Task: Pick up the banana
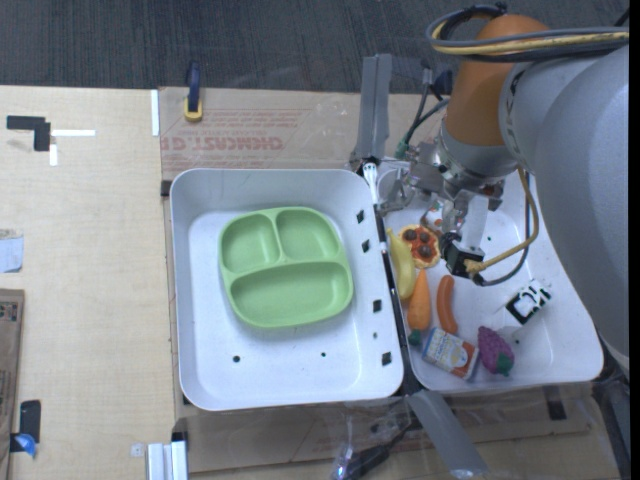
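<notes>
The banana [402, 264] is seen in the right bin [560, 353], against its left wall, its long axis running from the upper to the lower part of the frame. The gripper [432, 230] hangs just to the upper right of it, over a small pizza slice [422, 247]. Whether it is open or closed cannot be told. A carrot [419, 303] lies below the banana, and a green divided plate [286, 266] sits in the left bin [190, 298].

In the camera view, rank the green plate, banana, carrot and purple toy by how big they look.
1. Green plate, by far.
2. Banana.
3. Carrot, close to the banana and partly hidden, so unsure.
4. Purple toy.
</notes>
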Action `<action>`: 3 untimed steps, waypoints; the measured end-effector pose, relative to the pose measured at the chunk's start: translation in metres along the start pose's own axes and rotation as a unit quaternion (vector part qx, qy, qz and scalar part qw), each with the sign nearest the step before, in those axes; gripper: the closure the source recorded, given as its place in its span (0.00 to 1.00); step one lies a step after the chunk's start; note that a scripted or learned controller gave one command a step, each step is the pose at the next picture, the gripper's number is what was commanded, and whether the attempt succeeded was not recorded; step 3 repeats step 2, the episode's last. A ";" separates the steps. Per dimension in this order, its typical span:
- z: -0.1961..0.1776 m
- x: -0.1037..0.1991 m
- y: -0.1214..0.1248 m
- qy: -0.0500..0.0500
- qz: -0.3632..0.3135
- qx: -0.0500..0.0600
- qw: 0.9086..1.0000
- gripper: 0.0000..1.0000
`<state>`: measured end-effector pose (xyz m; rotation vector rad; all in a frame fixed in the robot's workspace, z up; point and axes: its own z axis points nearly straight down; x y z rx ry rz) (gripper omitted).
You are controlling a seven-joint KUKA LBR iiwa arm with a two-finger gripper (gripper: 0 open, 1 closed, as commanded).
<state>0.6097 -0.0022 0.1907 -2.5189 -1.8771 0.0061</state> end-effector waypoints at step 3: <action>0.001 -0.006 -0.137 0.000 -0.124 0.001 0.992 0.00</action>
